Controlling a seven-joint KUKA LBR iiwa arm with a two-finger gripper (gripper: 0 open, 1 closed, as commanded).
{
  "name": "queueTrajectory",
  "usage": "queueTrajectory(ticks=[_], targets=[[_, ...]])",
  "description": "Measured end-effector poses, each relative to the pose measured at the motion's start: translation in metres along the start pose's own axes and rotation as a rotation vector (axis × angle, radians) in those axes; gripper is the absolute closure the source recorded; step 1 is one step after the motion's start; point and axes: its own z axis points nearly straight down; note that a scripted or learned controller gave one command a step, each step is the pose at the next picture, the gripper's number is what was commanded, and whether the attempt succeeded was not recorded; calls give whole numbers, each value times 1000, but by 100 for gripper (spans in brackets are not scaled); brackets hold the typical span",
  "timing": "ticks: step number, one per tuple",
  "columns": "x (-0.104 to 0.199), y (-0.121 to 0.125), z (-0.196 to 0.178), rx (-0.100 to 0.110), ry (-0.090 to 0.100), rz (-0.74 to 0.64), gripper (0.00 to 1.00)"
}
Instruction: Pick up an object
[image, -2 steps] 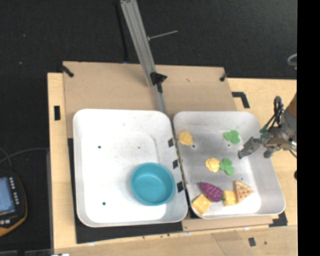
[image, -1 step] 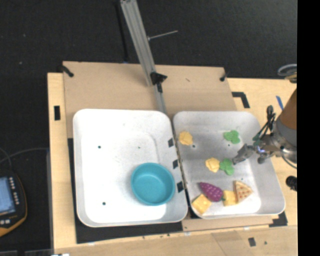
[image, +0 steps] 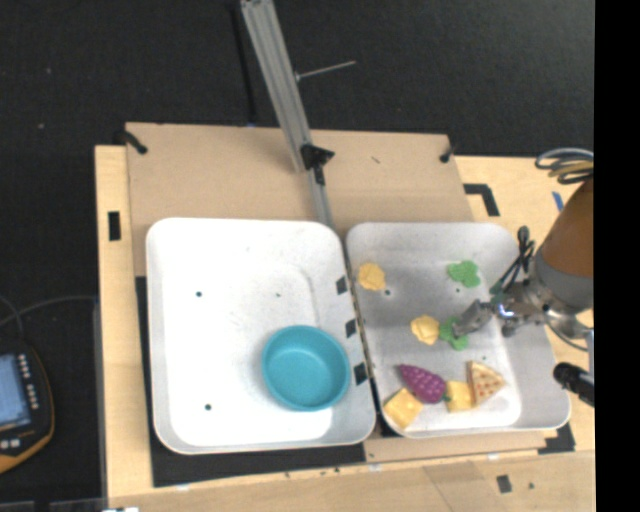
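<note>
The right bin (image: 420, 240) holds several small toy foods. A yellow piece (image: 372, 277) lies near its left wall and a green piece (image: 463, 271) sits toward the back. Another yellow piece (image: 425, 329) lies in the middle, with a small green piece (image: 458, 339) right beside it. At the front are a purple grape bunch (image: 422, 382), a yellow wedge (image: 403, 408), a small yellow piece (image: 458, 396) and a pizza slice (image: 486, 383). My gripper (image: 470, 322) is low in this bin, right at the small green piece, reaching in from the right.
The left bin (image: 200, 260) holds a blue bowl (image: 304, 367) near its front right corner. A metal pole (image: 285, 90) slants up from between the bins at the back. The arm's orange band (image: 572, 235) hangs over the right bin's right rim.
</note>
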Motion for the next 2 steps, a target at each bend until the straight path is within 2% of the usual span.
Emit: queueTrajectory(ticks=[1,2], targets=[[-1,2,-14,-8,0,4,100],[-3,4,-79,-11,-2,-5,100]])
